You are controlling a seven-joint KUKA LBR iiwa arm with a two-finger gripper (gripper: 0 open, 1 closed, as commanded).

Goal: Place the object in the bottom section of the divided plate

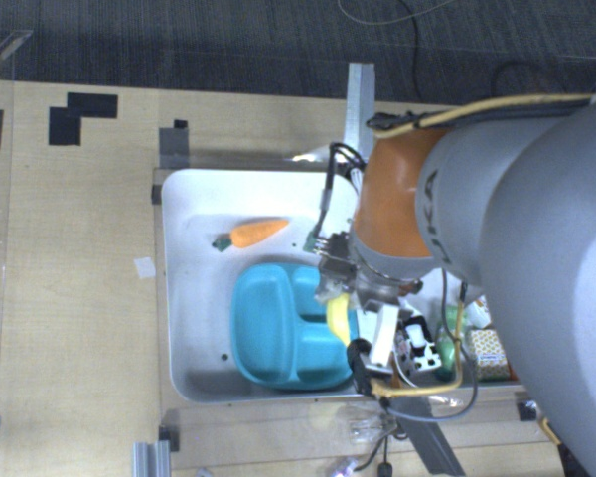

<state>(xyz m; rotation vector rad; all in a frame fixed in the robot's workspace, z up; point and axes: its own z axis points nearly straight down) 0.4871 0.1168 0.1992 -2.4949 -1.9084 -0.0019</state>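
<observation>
The small yellow plastic object (338,318), probably light, rigid and slick, sits against the blue divided plastic plate (273,331) beneath the hand (350,311), whose grip I cannot tell; pinch its narrow middle.

Blue divided plate (273,331) in left bin (194,266), carrot (253,233) above, hand (350,311) over plate's right edge
</observation>
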